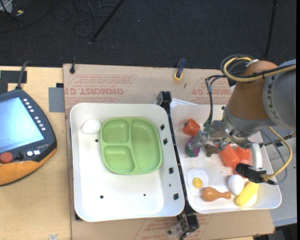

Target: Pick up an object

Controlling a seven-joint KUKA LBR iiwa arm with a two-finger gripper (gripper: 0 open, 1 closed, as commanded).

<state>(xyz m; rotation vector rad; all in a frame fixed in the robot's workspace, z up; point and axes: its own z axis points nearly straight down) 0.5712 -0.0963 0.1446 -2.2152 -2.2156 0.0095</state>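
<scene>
The gripper hangs low in the right bin, just beside a small purple and green toy, which lies to its left; whether anything sits in its grasp cannot be told; an orange block lies just above that toy; a fried egg, a drumstick and a yellow corn cob lie nearer the front wall; the left bin carries a green divided plate and a white egg.
</scene>
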